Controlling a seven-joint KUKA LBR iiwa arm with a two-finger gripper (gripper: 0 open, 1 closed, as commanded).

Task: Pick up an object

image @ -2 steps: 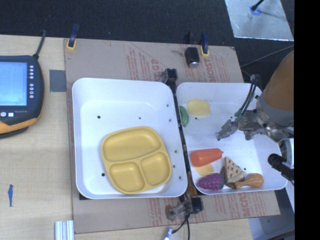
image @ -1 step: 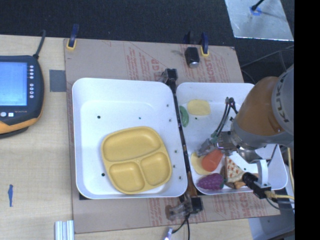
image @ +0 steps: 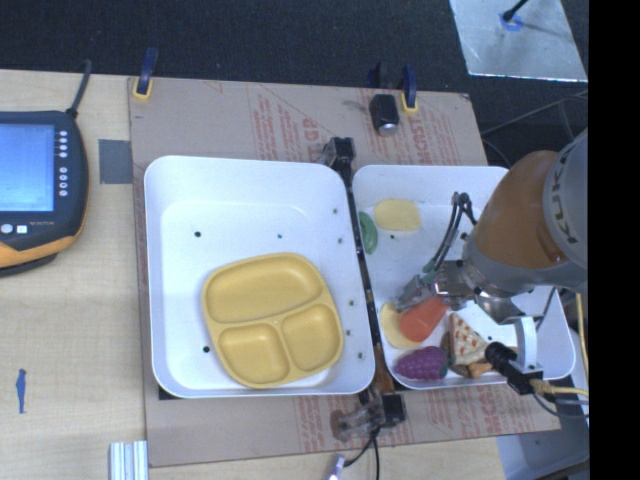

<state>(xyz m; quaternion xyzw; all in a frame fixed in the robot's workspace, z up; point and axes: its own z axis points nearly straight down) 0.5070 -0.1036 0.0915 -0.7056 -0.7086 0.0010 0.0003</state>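
Sitting in the left bin (image: 165,268): one yellow divided tray (image: 270,318), bare floor around it. Right bin (image: 440,176) crowded: gripper (image: 425,290) low at centre, jaw state cannot be told. Orange-red piece (image: 422,319) just below the jaws, purple grapes (image: 421,364) further below, pizza slice (image: 463,341) beside them, pale yellow piece (image: 397,215) above. Arm (image: 525,228) covers the bin's right side.

Left bin (image: 160,268): white, holding a yellow divided tray (image: 271,318), three compartments, lying slightly askew. Cardboard sheet (image: 300,118) under both bins, clamped at far edge by blue-and-yellow clamps (image: 145,76). Teach pendant (image: 35,188) at far left on wooden bench (image: 70,368), blue screen lit. Grey tape patch (image: 115,161) just beside cardboard's left edge. Small dark fitting (image: 385,113) near far clamp, possibly a camera mount
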